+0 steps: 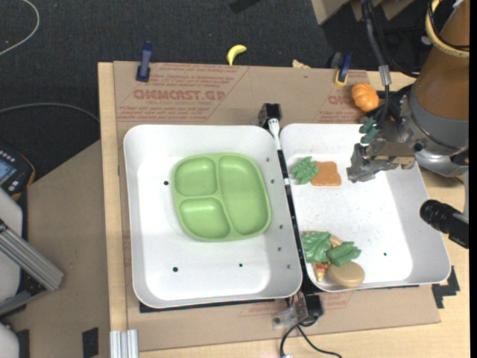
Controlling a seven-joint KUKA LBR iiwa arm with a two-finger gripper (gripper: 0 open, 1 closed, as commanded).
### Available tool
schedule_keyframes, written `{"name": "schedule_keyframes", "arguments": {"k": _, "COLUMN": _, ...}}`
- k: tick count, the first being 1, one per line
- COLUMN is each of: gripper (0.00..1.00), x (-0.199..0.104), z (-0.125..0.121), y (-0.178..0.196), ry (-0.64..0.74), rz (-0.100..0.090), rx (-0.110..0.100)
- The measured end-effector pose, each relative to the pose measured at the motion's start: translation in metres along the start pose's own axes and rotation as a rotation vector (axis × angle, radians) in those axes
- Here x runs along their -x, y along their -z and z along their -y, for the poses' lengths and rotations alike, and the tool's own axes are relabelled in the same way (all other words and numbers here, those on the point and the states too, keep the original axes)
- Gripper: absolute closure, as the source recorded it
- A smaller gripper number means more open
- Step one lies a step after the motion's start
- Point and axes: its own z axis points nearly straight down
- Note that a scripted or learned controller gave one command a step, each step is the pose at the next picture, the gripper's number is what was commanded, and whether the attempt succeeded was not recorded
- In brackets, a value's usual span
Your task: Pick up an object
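Left of my gripper (363, 171): green leafy piece (304, 169) touching an orange slab (326, 174), both just beside it, apart. Nearer me and left: green toy (328, 247), tan disc (346, 275), overlapping, outlines unclear. Whether the gripper is open or closed, I cannot tell.

Camera placement: single fixed overhead view.
It looks down at a slant on the table (223, 88), framing both white bins (149, 222) from moderate height; the arm (447, 88) enters from the frame's right.
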Motion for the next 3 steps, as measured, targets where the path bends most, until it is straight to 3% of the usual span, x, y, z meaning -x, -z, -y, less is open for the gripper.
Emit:
{"name": "schedule_keyframes", "arguments": {"k": 2, "gripper": 1.00, "x": -0.141, "z": -0.003, "y": 0.181, "ry": 0.005, "rz": -0.004, "rx": -0.005}}
{"name": "schedule_keyframes", "arguments": {"k": 3, "gripper": 1.00, "x": -0.165, "z": 0.000, "y": 0.088, "ry": -0.001, "rz": 0.003, "rx": -0.027}}
